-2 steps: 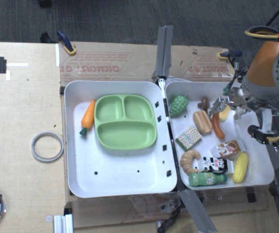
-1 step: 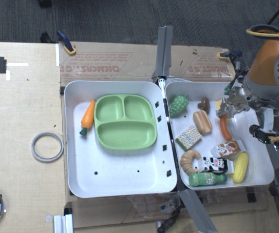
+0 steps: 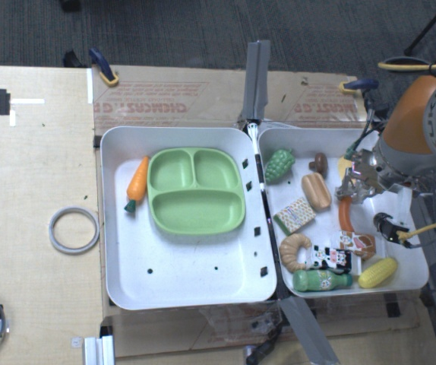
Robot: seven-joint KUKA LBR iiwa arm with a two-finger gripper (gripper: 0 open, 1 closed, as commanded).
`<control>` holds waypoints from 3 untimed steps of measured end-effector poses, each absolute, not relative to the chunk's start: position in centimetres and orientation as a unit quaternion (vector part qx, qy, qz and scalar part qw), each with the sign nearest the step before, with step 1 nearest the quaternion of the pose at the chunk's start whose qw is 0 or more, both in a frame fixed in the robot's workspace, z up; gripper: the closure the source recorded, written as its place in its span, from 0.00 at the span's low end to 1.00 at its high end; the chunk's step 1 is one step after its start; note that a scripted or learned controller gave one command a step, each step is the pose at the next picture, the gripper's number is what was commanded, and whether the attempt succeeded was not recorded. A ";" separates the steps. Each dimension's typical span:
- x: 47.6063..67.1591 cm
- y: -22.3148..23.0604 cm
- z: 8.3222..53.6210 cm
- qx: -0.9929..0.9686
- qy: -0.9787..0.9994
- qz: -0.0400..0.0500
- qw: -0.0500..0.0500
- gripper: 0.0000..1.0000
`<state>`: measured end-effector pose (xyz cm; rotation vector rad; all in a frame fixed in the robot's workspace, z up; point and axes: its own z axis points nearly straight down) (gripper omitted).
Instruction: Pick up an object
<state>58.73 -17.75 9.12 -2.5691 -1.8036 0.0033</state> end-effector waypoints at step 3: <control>55.3 -21.0 16.2 -0.779 -0.627 0.001 0.001 1.00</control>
